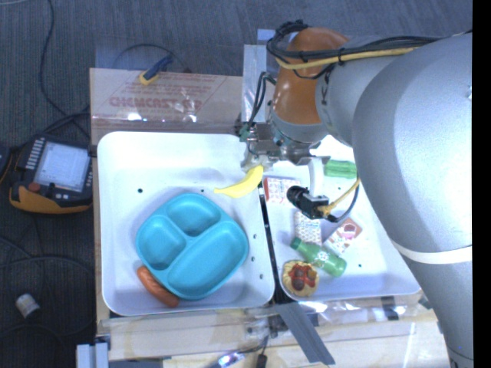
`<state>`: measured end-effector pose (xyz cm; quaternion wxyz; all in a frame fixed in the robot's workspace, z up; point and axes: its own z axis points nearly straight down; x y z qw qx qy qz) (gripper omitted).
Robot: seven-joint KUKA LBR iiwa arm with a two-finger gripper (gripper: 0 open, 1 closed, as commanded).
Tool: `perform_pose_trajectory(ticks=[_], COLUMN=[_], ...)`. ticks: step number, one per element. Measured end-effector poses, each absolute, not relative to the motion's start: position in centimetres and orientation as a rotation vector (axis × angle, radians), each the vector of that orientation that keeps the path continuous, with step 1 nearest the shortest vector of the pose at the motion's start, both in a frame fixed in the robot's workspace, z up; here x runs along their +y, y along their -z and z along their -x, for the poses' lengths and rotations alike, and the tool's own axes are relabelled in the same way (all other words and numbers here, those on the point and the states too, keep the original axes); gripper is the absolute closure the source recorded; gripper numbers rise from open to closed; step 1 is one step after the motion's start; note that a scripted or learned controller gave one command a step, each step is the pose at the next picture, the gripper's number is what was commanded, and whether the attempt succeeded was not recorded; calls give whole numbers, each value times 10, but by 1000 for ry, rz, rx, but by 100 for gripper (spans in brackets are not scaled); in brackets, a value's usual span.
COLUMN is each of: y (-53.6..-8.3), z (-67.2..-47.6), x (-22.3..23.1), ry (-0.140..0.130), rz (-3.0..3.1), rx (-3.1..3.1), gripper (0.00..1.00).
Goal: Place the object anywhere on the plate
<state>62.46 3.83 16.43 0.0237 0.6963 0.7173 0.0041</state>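
Grey arm (414, 129) looms; gripper (257, 162) seems clamped on banana (242, 184), best lowered squarely over plate (192, 244)

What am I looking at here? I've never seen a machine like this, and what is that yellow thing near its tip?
You are looking down from a camera fixed above a bench. The big grey shape with the orange band is a robot arm reaching in from the right. Its gripper, a two-finger hand, is at its tip. A banana hangs right below it, over the left bin, apparently gripped by one end. That bin holds a blue plate with compartments, where the banana should go, and a sausage beside it. The right bin holds a green bottle, a small pizza and some packets.
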Motion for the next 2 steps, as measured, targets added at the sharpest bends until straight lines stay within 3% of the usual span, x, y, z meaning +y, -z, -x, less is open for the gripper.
perform_pose_trajectory(ticks=[1, 2], y=[-179, -179], z=[-560, -560], x=[89, 89], ry=[13, 13], rz=[-2138, -2139], rx=[2306, 2306], gripper=[100, 0])
